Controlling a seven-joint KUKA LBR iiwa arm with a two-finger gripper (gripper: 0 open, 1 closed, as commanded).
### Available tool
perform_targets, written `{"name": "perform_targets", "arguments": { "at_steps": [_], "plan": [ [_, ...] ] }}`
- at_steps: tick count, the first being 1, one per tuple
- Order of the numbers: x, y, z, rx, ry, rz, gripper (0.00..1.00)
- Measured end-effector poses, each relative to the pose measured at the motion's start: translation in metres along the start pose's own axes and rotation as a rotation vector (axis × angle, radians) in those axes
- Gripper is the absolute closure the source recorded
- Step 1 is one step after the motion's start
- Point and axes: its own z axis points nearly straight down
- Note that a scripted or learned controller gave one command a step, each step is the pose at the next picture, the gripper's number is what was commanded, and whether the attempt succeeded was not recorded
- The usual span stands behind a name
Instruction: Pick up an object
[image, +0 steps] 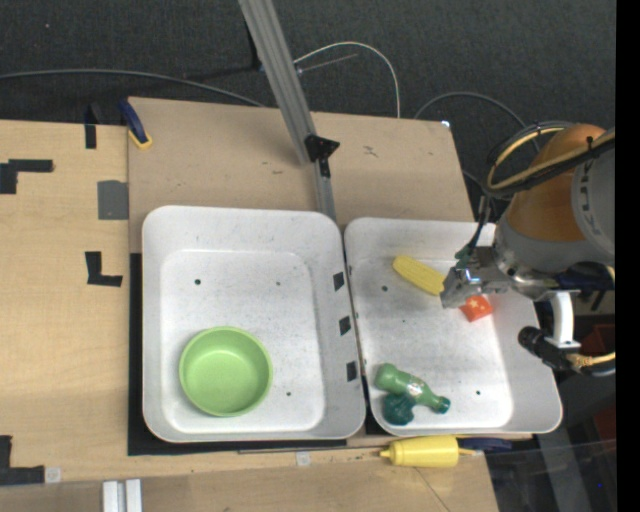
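Note:
In the right bin, a yellow corn-like piece lies near the back. A small orange block rests just right of it. My gripper is low over the bin floor between these two, its tip against the yellow piece's right end and right beside the orange block. The grey arm with its orange band comes in from the right. A green bottle-shaped toy lies at the bin's front, well apart from the gripper. Whether anything is held cannot be made out.
The left bin holds a green bowl at its front left. A yellow object lies on the bench just in front of the right bin. A grey pole slants down to the bins' shared back edge.

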Motion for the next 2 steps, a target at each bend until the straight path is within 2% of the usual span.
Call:
{"name": "perform_targets", "arguments": {
  "at_steps": [2],
  "plan": [
    [-0.003,0.001,-0.114,0.0,0.0,0.0,1.0]
  ]
}}
